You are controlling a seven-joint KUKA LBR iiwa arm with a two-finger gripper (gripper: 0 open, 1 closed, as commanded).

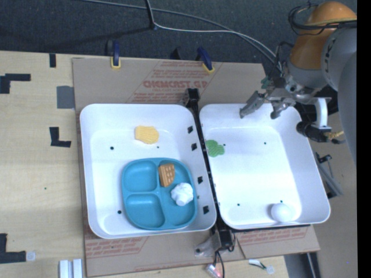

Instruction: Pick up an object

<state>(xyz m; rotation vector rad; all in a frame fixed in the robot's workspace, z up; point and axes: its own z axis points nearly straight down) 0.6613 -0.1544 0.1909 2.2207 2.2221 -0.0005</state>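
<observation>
The tool (262, 108) hung over the far rim of the right bin (307, 178), its two fingers spread apart with nothing between them. That bin held a small green object (214, 149) lying against its left wall and a white ball (283, 212) near its front right corner, both well apart from the tool. In the left bin (95, 155) a yellow piece (146, 134) lay on the bare floor toward the back, just beyond a blue divided tray (145, 201). A tan waffle-like piece (166, 174) sat in the tray's upper right compartment, and a crumpled white lump (182, 193) rested just below it, on the divider at the tray's right side. Both bins stood on a cardboard sheet (156, 80) laid over the bench (29, 172); red printing on the cardboard beyond the bins read roughly "CHEMCAST GP", though the letters were faint. Two blue and yellow clamps (116, 57) gripped the sheet's far edge.
</observation>
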